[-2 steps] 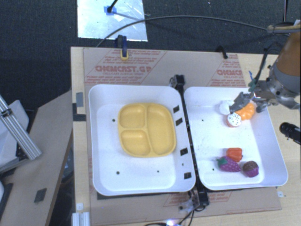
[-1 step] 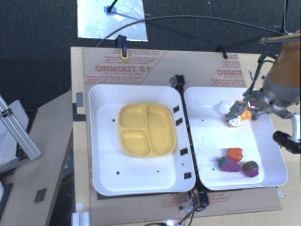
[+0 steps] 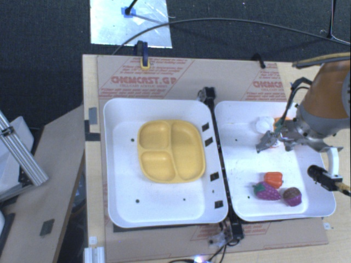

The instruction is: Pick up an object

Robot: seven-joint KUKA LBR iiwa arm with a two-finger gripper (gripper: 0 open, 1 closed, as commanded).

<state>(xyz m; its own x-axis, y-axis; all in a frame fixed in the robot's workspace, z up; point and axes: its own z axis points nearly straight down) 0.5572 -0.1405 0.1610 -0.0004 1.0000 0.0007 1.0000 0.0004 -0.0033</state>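
over the right-hand bin, toward its far side, the gripper hangs from the grey wrist with its dark fingers pointing left and down at the white floor. whether the jaws are spread or pressed together i cannot tell; the fingers merge into one dark shape from this angle, and nothing is visible between them.

the layout reads as a sorting set-up: two shallow white bins side by side on a printed cardboard sheet, held together by dark clips along the shared wall. the left bin carries a yellow divided plate, lying flat near its middle, which looks like a drop-off place more than something to grasp. the graspable pieces sit in the right bin, within the arm's reach from the right.

three small toys cluster at the near side of that bin: an orange pepper-like piece, a purple grape bunch just in front of it and touching or nearly so, and a dark purple rounded piece just beside them to the right. all three lie well apart from the fingertips, nearer the camera.

a small white object rests near the far wall, just beyond the fingertips and slightly to their left. it is the closest candidate, but it sits beside the fingers, not between them, so i judge nothing is grasped yet. its pale colour against the white floor makes its outline hard to read.
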